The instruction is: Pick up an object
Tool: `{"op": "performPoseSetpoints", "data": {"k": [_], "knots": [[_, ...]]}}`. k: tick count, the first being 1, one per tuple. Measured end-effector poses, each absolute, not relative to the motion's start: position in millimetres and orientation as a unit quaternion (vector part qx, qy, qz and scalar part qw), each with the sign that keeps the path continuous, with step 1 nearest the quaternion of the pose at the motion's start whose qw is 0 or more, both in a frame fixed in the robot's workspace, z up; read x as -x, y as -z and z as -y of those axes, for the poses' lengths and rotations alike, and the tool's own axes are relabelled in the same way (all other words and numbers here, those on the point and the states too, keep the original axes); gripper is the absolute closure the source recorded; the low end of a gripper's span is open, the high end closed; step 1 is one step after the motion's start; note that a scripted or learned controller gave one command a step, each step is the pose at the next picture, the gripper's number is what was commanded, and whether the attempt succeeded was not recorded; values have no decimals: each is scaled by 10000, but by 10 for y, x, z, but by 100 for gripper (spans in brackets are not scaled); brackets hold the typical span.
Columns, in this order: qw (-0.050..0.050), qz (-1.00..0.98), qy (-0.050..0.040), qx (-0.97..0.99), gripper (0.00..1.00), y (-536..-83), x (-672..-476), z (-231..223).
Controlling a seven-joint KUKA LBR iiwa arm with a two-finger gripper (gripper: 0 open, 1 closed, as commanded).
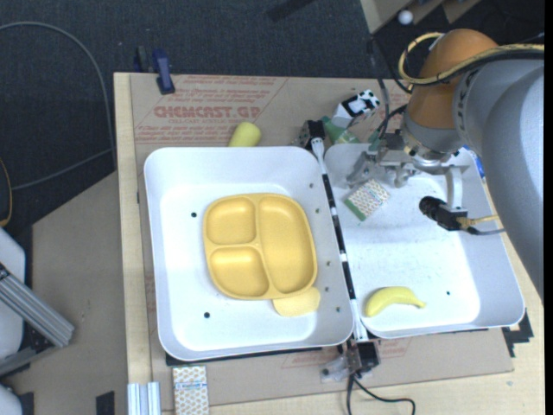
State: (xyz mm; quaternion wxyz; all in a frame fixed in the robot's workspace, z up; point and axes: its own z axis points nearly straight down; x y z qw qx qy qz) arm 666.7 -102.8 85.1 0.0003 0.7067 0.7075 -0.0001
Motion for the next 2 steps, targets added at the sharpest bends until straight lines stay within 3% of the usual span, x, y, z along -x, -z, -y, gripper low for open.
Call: {"op": "performPoseSetpoints", "data": {"k": [1, 2], "knots": [[-8, -7071, 6, -7071, 0, -848, -6456, 935], [-8, -7071, 5, -7071, 0, -847, -6456, 935]]}}
